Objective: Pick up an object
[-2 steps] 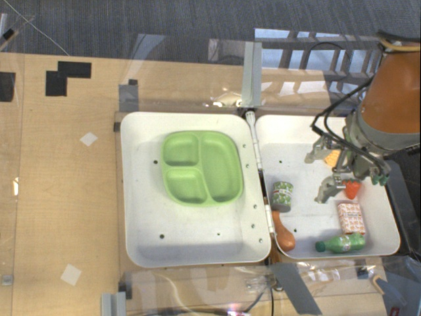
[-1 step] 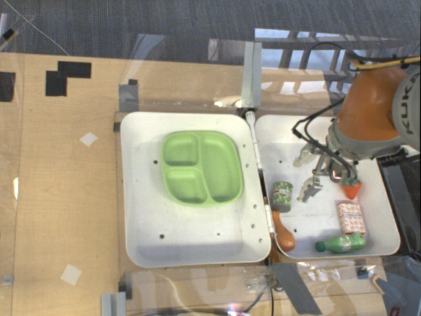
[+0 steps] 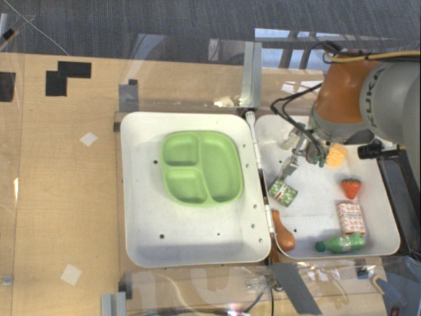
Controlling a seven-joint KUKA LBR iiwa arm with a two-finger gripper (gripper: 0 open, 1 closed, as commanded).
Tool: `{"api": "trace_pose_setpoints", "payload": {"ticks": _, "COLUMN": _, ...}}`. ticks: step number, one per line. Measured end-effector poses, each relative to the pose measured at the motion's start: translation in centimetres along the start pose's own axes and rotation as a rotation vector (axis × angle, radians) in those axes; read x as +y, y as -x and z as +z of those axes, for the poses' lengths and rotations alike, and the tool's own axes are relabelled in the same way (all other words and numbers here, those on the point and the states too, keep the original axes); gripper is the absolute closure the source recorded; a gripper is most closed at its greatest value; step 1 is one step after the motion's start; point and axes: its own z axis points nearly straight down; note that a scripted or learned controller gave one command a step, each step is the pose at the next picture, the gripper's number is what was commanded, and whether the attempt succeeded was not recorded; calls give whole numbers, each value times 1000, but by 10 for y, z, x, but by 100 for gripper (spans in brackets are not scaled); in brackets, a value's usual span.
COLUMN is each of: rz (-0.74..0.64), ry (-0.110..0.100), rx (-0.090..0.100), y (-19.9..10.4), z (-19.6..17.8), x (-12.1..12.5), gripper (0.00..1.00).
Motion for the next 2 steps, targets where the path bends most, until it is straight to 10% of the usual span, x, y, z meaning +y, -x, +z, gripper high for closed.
{"api": "trace_pose_setpoints", "payload": {"ticks": 1, "rz": -7, "ry": 3, "rx": -11, "y": 3, "z": -15, "x": 3, "gripper": 100}}
{"api": "trace_pose_setpoints", "payload": {"ticks": 2, "rz": 371, "ry": 1, "rx": 0, "y": -34, "z": -101, "x": 11, "gripper": 100}}
